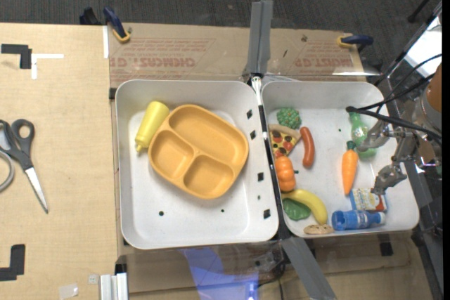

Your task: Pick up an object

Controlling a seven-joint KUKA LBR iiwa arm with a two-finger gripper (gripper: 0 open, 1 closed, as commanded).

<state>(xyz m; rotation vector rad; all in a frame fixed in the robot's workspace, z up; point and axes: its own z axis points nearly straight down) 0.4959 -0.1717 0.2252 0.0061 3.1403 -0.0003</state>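
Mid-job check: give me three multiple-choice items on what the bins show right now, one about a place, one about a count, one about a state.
1. Where does the divided tray lie?
A. left bin
B. right bin
C. on the cardboard

2. How many compartments does the tray have?
A. two
B. three
C. five

3. How does the blue bottle rest?
A. upright
B. on its side
C. inside the tray

Answers:
1 A: it sits in the left bin beside the yellow bottle.
2 B: one long section and two smaller ones show.
3 B: it lies flat along the right bin's near wall, below the carrot.
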